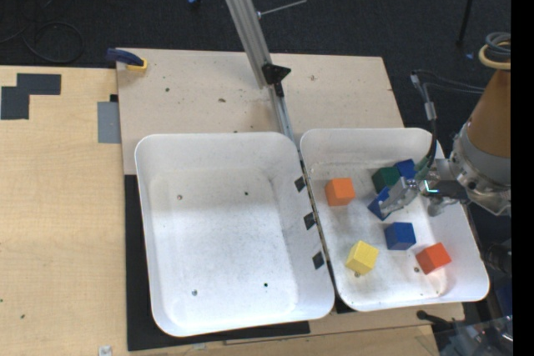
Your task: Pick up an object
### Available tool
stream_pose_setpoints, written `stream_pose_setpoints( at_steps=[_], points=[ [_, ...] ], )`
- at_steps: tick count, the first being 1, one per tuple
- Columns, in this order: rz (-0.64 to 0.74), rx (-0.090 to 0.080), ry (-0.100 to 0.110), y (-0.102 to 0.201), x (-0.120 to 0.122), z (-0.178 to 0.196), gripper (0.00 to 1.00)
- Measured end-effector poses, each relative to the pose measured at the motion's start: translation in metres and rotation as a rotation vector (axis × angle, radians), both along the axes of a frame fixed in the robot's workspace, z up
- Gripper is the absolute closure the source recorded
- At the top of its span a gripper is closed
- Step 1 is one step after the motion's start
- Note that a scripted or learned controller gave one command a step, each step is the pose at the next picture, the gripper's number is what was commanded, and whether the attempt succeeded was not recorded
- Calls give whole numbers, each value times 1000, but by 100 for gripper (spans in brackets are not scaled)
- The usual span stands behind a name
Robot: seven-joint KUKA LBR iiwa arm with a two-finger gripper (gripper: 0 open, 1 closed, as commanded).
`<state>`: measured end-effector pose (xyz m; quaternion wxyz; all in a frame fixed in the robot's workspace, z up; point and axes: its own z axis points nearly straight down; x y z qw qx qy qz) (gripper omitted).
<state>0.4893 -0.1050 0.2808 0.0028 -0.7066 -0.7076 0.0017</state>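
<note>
**White bins, gripper low among the blocks**

White plastic forms 2 shallow bins; we take the right bin [392, 300] as our landmark. Inside it we count an orange cube [340, 191] near its left wall, a yellow cube [362, 257] toward its front, a blue cube [400, 235] at its middle, a red cube [433, 258] by its front right corner, and a green block [385, 177] with another blue block [406, 168] touching it toward its back. The gripper [403, 194] sits low just in front of the green block, against a small blue piece [380, 205]; we cannot tell how far its fingers are parted or whether they grasp anything. The left bin [167, 179] lies beside the landmark.
</note>
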Motion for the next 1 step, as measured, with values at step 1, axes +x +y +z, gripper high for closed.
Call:
stream_pose_setpoints(
  at_steps=[1],
  points=[
    [-4, -1, -4, -2, 0, 2, 0]
  ],
)
